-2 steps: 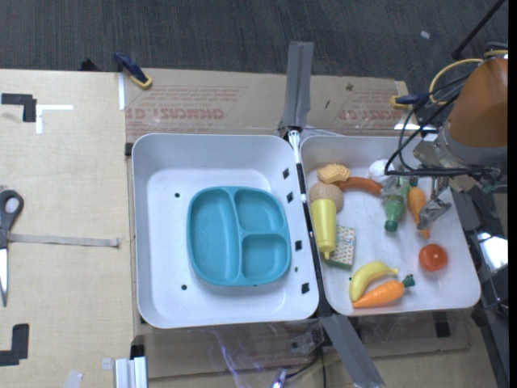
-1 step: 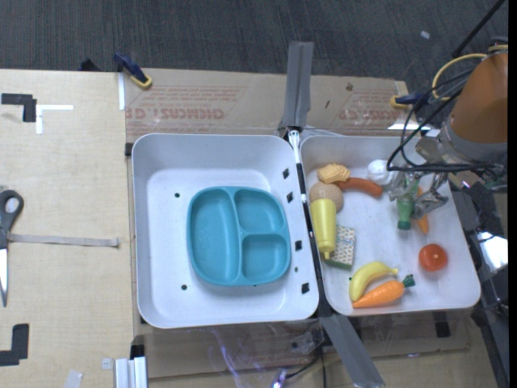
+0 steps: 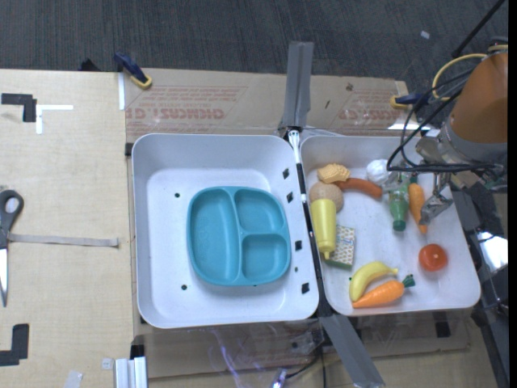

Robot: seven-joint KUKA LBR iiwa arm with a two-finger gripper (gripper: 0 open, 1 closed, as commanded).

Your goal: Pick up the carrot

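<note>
Dark carpet lies behind a cardboard-topped bench where two white bins sit side by side, the left bin (image 3: 153,217) bearing a teal divided plate (image 3: 239,234) and the right bin (image 3: 460,285) strewn with toy food. Near the right bin's front edge a carrot (image 3: 380,294) with a green top lies just beside a banana (image 3: 370,276), while the gripper (image 3: 430,206) hovers near the far right wall beside a slim orange piece (image 3: 417,204), its fingers apparently spread with nothing between them. Judging by this, the approach is under way; next it must centre over a carrot and descend.
</note>
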